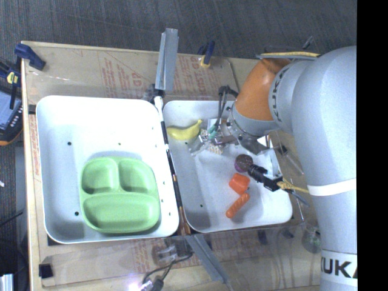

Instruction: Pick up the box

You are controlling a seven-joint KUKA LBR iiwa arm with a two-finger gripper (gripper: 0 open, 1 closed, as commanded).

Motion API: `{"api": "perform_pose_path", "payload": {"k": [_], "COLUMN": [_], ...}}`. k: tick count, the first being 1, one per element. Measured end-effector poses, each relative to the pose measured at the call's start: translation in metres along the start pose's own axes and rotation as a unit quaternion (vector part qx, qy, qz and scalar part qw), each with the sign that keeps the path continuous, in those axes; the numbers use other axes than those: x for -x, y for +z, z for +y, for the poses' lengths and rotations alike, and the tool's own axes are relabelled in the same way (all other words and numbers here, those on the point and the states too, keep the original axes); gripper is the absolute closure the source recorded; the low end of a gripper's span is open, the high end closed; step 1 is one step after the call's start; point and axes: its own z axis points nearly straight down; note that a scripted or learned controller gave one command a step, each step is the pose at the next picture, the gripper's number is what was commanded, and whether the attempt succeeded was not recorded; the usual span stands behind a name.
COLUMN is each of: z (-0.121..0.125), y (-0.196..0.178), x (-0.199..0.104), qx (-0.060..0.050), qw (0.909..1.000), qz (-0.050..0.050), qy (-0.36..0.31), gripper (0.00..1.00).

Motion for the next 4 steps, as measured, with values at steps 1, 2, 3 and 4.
{"api": "perform_pose_path", "payload": {"k": [1,2,3,4], "z": [0.036,0.040,0.053,0.052], "y": [0.002,-0.010,-0.127,-0.126], "x": [0.039,0.039,-0.028,-0.028], "qx": [-0.010,-0.003,-0.002,-0.003], "qw": [0.9998,0.9999,0.9998,0.9998], "qz": [0.010,0.005,0.003,0.003], "qy": [0.012,0.008,-0.021,-0.021], "gripper": [0.00,1.00,1.00,0.00]}}
